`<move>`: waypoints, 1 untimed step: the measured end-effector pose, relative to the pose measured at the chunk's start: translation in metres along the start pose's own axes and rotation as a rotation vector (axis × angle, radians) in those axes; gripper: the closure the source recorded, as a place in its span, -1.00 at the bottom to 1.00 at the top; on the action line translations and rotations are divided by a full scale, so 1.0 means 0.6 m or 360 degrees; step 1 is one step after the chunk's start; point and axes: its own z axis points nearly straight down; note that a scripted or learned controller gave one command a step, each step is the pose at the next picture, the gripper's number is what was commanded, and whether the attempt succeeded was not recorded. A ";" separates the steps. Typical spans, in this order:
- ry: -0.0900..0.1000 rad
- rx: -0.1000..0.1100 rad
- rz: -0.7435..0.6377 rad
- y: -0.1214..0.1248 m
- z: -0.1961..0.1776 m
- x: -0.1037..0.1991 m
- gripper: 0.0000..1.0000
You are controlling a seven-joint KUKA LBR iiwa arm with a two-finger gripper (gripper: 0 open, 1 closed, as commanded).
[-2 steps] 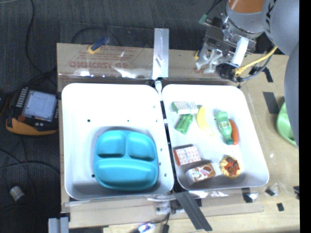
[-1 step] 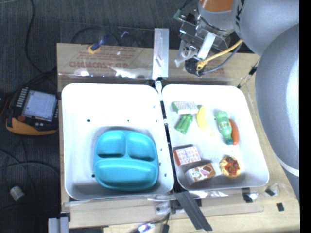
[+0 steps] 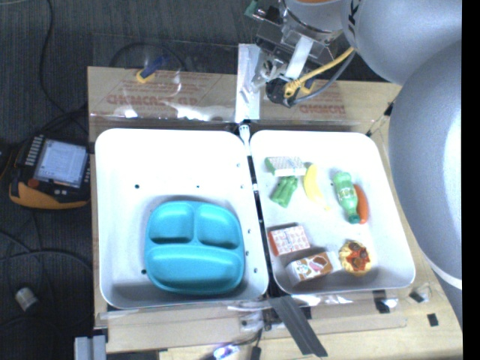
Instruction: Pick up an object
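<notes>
The right bin (image 3: 390,223) holds several small toy foods. Among them are a green vegetable (image 3: 285,191), a yellow banana (image 3: 311,182), a green bottle (image 3: 343,188) with an orange carrot (image 3: 362,203) beside it, a red-and-white box (image 3: 289,239), a brown packet (image 3: 311,266) and a pizza-like piece (image 3: 355,256). My gripper (image 3: 264,75) hangs high above the bench's far edge, behind the line where the two bins meet and well away from every object. Nothing shows in its grasp.
A blue divided plate (image 3: 196,246) lies in the near part of the left bin (image 3: 120,171). The grey arm (image 3: 427,126) covers the right side of the view. A handheld device (image 3: 56,167) and cables lie on the floor to the left.
</notes>
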 end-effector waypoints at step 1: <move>-0.0009 0.0000 -0.0001 0.000 -0.014 0.000 1.00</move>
